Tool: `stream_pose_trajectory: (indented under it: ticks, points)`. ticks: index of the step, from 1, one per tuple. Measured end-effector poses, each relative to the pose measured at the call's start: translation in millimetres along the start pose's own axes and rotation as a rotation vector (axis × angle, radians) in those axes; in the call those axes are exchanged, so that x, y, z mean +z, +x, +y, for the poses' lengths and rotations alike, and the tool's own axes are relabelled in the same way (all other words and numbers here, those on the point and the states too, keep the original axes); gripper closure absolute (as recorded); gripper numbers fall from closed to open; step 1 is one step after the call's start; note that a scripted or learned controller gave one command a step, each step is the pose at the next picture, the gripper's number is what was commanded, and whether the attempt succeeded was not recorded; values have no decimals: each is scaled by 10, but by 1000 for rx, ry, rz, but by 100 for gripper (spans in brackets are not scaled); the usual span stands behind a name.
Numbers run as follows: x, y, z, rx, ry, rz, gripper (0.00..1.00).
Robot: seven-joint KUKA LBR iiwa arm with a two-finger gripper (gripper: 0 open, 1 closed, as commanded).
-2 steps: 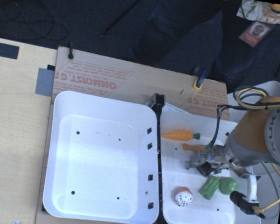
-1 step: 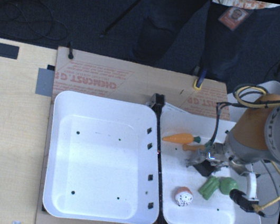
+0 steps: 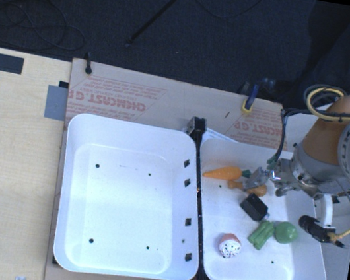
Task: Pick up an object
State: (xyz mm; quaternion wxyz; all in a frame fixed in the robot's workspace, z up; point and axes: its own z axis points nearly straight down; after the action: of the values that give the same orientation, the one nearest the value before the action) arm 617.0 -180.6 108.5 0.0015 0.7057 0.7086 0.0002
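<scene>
The right bin holds several small objects. An orange carrot-shaped toy lies near its upper left. A black block rests in the middle. A green toy with a round green piece beside it lies to the right. A red and white piece sits toward the front. My gripper hangs low at the carrot's right end, just above the black block. The arm with its orange band comes in from the right.
The left bin stands beside the right one, with a black divider strip between them. Both rest on cardboard. A yellow cable loop and a black part hang by the arm.
</scene>
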Motion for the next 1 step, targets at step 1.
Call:
stream_pose_trajectory:
  ticks: [1]
  points:
    - [156,-306,284,-1,1,1,0]
